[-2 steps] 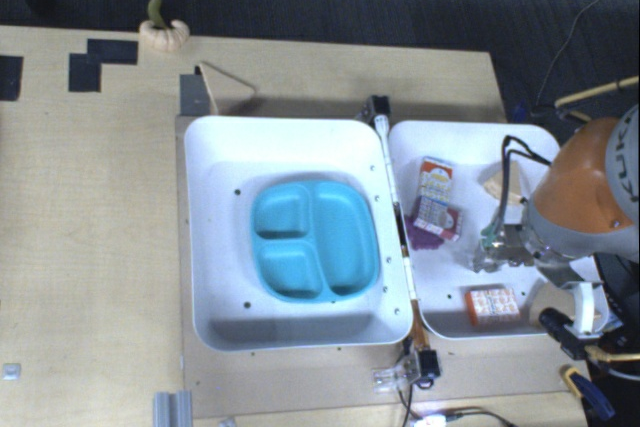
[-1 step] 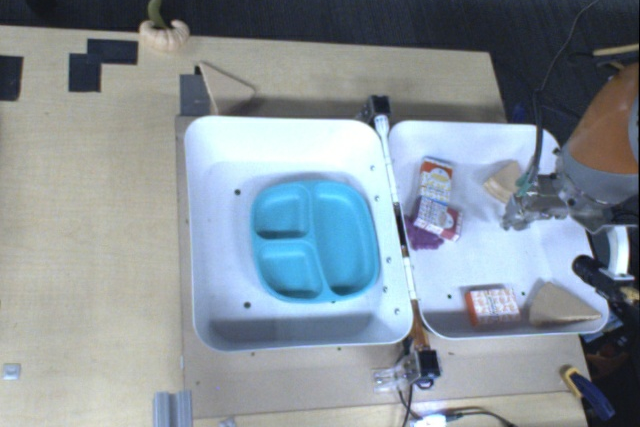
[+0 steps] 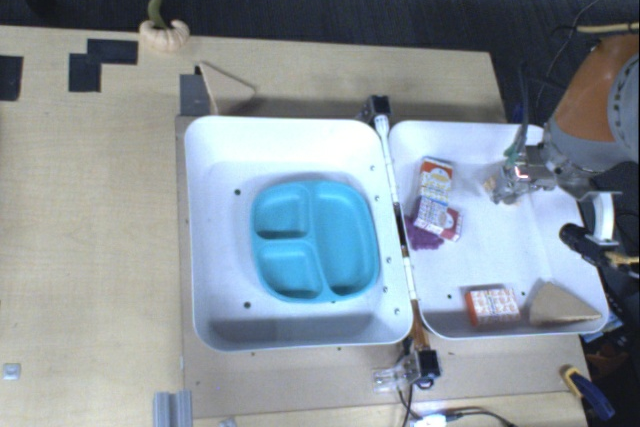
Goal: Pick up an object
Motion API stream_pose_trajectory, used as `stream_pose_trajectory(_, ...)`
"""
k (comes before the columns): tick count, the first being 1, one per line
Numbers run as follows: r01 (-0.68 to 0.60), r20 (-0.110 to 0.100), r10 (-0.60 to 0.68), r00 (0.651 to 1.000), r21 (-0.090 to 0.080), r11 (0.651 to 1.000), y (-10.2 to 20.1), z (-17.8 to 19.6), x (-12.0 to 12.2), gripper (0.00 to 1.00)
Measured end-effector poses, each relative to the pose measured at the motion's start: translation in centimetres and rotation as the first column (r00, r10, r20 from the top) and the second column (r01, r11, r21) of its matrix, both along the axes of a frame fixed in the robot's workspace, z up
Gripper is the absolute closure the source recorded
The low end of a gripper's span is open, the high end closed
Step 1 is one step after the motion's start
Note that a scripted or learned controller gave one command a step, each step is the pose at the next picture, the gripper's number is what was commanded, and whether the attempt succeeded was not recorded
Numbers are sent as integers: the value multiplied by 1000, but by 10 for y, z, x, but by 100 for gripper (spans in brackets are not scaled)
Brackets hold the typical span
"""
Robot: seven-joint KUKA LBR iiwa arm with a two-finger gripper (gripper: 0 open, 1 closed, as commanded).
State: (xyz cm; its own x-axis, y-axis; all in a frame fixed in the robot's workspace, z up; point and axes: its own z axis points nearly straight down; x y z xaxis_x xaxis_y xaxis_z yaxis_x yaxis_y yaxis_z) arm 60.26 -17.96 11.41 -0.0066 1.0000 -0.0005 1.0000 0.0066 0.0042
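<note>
Soft, even overhead light; slight blur.

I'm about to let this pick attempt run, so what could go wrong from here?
1. The tool hangs over bare floor of the right bin, so it may close on nothing.
2. The white carton overlaps the purple item, so both may lift or slip.
3. The small orange box lies near the bin's front wall, leaving little room.

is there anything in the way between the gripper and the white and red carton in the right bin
Nothing visible blocks it. The gripper hangs over the right bin near its far right side, and the white and red carton lies to its left, with bare bin floor between them. A purple item lies under the carton's near end.
</note>
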Motion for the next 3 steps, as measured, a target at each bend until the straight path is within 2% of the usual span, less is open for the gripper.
stream_pose_trajectory(1, -2, 0, 2, 1000, 2, 1000, 87, 21, 28, 100)
stream_pose_trajectory(2, -1, 1, 1, 1000, 2, 1000, 145, 72, 67, 100)
stream_pose_trajectory(3, -1, -1, 1, 1000, 0, 1000, 144, 71, 67, 0)
